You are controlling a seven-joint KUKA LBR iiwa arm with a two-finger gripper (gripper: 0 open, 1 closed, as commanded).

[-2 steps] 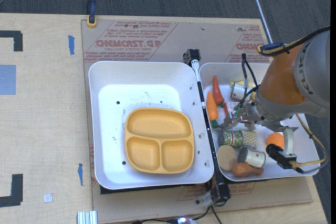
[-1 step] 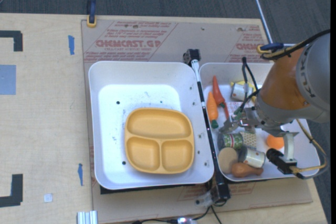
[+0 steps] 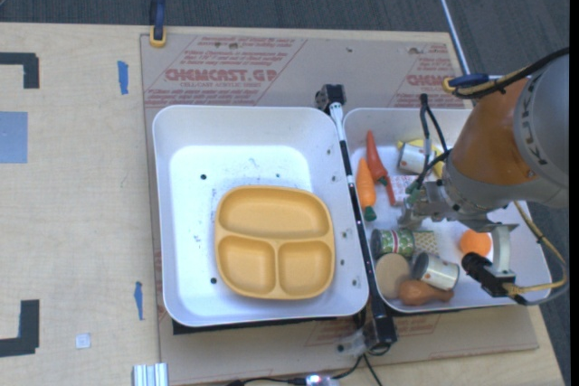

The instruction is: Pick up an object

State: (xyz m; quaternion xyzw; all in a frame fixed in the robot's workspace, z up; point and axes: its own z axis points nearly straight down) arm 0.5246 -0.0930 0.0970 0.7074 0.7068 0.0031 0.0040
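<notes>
The right bin (image 3: 534, 262) holds several small items. An orange carrot (image 3: 365, 182) and a thin red pepper (image 3: 379, 167) lie by its left wall. Farther back lies a pale can (image 3: 413, 157). Toward the front are a green-labelled can (image 3: 399, 241), a beige disc (image 3: 392, 270), a cream can (image 3: 438, 272), a brown piece (image 3: 417, 291) and an orange piece (image 3: 474, 242). My gripper (image 3: 420, 209) hangs low in the middle of this bin, just above the green-labelled can, and the wrist covers most of it.
The left bin (image 3: 176, 136) holds a yellow divided plate (image 3: 273, 241). A black divider clip (image 3: 331, 95) sits between the bins at the back. The grey and orange arm (image 3: 498, 149) covers the right bin's back right part.
</notes>
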